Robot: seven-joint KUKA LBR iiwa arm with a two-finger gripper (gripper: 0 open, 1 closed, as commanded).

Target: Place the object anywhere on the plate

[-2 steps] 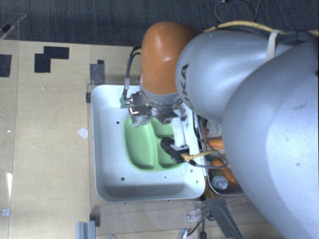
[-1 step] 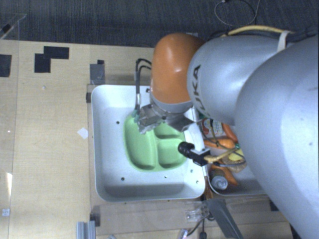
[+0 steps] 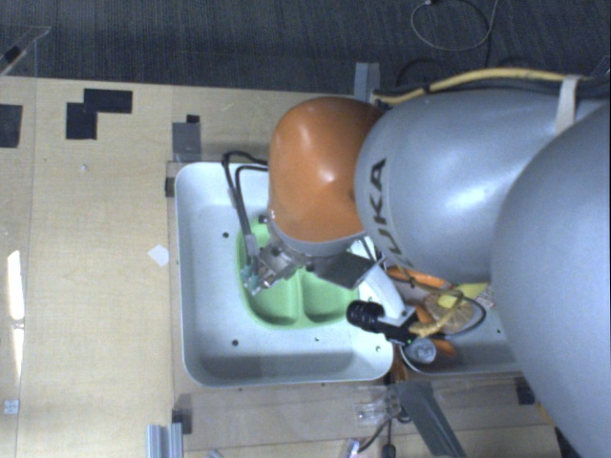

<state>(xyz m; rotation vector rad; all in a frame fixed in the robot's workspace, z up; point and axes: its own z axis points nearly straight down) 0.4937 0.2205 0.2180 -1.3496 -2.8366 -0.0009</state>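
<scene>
A light green divided plate [image 3: 286, 303] lies in the left white bin [image 3: 205, 284], mostly covered by the arm's wrist. My gripper [image 3: 258, 273] reaches down over the plate's left edge, under the orange band [image 3: 315, 170]. Its tips are hidden against the plate, and I cannot make out any object between them. Several small objects, among them an orange carrot-like piece [image 3: 420, 279] and a yellowish item [image 3: 447, 303], lie in the right bin beside the arm.
The big grey arm [image 3: 477, 208] covers most of the right bin and the right side of the view. A black cable [image 3: 234, 194] loops off the wrist. A black fitting [image 3: 374, 319] sticks out near the bins' divider. Wooden bench [image 3: 86, 256] lies to the left.
</scene>
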